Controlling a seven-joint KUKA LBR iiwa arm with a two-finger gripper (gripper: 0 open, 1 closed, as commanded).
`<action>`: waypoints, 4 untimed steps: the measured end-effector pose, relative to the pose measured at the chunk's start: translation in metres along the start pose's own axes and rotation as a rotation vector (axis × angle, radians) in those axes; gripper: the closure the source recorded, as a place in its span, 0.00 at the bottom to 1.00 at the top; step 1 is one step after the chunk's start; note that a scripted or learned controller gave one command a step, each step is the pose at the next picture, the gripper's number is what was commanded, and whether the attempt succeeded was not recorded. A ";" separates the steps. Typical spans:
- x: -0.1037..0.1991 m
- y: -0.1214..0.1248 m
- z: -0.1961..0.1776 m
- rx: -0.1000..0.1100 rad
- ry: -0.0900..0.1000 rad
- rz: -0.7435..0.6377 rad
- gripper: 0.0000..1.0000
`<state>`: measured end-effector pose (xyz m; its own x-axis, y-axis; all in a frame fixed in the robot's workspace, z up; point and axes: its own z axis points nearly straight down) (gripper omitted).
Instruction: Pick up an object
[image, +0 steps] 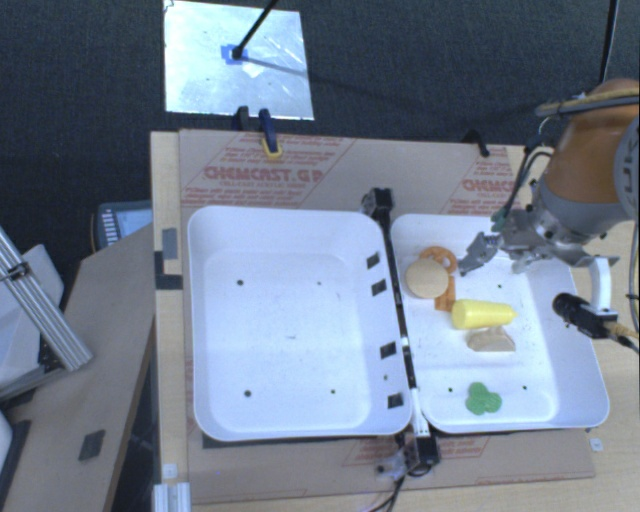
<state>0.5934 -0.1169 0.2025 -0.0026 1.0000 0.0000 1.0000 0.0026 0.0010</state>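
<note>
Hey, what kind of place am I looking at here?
Probably a robotics lab test bench: a grey and orange arm reaches over two white bins, the right one holding small toy-like objects, with dark curtain behind.

The robot's gripper hovers over the right bin, just beside an orange ring and tan round piece. A yellow object lies below it, a green toy farther off.

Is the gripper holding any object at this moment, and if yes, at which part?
Nothing is held. The gripper hangs above the right bin, near the orange ring, with no object between its fingers.
</note>
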 end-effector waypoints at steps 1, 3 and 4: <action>0.019 -0.027 0.092 -0.024 -0.005 -0.002 0.00; 0.106 -0.009 -0.054 -0.015 0.003 -0.012 1.00; 0.172 -0.042 -0.161 -0.011 0.004 -0.009 1.00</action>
<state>0.5505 0.0553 0.3634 -0.0122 0.9999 0.0039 0.9999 0.0121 0.0120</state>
